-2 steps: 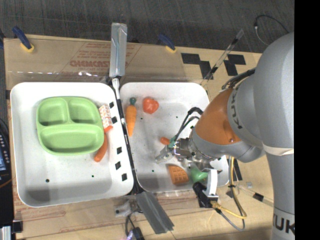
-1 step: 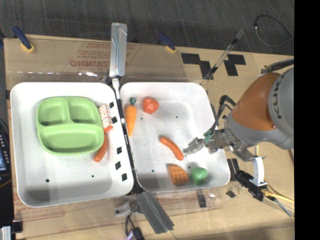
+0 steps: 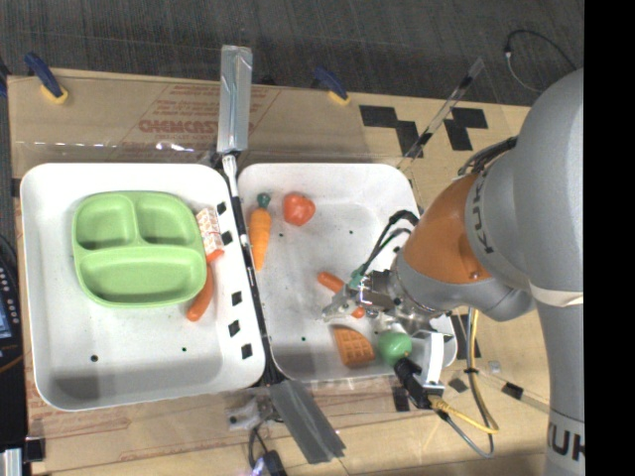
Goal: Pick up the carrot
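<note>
One carrot (image 3: 259,236) lies by the divider; wrist (image 3: 397,300) blocks the fingers, state unclear.

I count two white bins on my bench, the left bin (image 3: 50,296) and the right bin (image 3: 327,181). One green divided plate (image 3: 139,248) sits in the left bin, along with one small patterned packet (image 3: 208,228) and one orange-red stick-shaped piece (image 3: 200,301). In the right bin I see one carrot (image 3: 259,234), one red tomato-like piece (image 3: 298,208), one small orange piece (image 3: 330,282), one waffle-textured orange piece (image 3: 351,346) and one green round piece (image 3: 394,344). I have one arm (image 3: 476,246) in view. Two blue clamps (image 3: 47,77) hold the cardboard at the far edge.
</note>
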`<state>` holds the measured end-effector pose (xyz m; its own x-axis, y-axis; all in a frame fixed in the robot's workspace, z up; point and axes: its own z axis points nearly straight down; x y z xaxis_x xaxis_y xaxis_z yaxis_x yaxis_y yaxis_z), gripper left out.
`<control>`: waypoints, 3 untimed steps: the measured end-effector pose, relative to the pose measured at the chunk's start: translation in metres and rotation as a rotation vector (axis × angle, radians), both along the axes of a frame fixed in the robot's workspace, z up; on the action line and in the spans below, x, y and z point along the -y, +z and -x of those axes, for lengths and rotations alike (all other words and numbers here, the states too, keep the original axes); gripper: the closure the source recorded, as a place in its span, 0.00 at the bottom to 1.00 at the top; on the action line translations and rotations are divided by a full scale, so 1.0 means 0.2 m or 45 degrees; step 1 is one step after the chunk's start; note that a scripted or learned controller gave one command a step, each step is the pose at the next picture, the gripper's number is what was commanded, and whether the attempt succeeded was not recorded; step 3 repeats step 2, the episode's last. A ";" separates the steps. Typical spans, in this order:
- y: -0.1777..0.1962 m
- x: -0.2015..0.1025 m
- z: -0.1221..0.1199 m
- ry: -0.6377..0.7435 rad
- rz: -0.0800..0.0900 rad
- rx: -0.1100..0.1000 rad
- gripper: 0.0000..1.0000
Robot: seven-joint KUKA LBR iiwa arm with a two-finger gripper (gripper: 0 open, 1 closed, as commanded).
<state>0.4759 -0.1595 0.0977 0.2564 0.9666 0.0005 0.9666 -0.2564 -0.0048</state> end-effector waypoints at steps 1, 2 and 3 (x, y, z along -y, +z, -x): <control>-0.02 -0.08 0.00 0.021 -0.002 -0.001 0.00; -0.03 -0.03 0.00 -0.046 0.001 0.004 0.00; -0.03 -0.03 0.00 -0.046 0.001 0.004 0.00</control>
